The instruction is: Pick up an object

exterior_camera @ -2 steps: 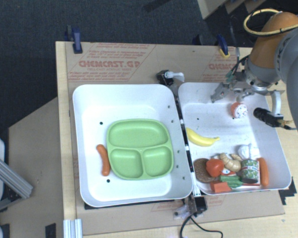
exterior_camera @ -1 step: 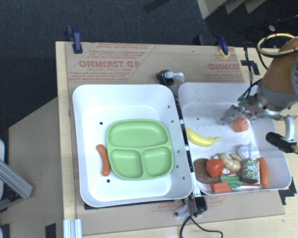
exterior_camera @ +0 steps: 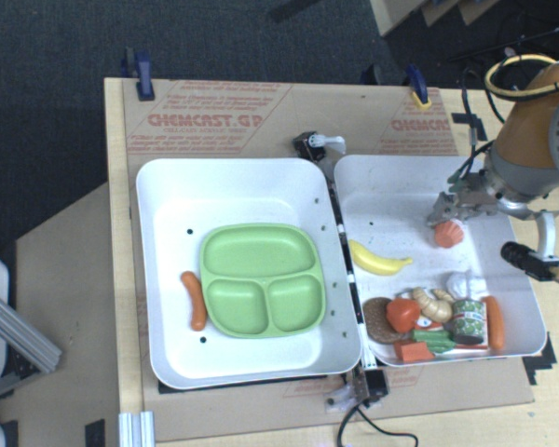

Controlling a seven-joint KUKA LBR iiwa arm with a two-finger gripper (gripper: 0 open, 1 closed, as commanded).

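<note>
The table was the biggest thing, with two white bins side by side on it. The grey arm with its orange band reached in from the right and bent down over the right bin. Its claw hung low over the top part of that bin, pointing down. I cannot tell if the claw was apart or together.

Well to the left of the claw sat the left bin. It held a green plate with three parts and a small orange sausage just beside the plate.

Right under the claw lay a small red ball, very close, maybe touching. A yellow banana lay down and to the left of the claw. Farther below the claw was a pile of toy food, with a red tomato and an orange carrot in it.
</note>
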